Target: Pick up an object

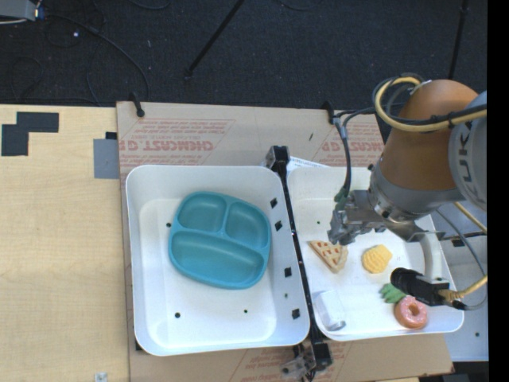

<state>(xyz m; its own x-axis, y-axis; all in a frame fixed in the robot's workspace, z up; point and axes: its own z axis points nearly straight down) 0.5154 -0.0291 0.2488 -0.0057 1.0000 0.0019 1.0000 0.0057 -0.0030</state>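
My gripper point(340, 233) hangs low in the right bin point(318, 193), at that bin's left-middle. Just below its tip lies a tan waffle-patterned wedge point(329, 255), touching or nearly touching it. A yellow ridged toy point(377, 259) sits to the wedge's right. Further toward the front right corner are a small green toy point(390, 294) and a pink donut point(411, 313). A clear plastic cup point(329, 309) lies on its side near the front left of this bin. The arm's grey and orange body covers the bin's back right part.
The left bin point(134, 253) holds a blue divided plate point(220, 239) in its middle. A black divider point(288, 245) runs between the two bins. Bare white floor shows at the back left of the right bin.
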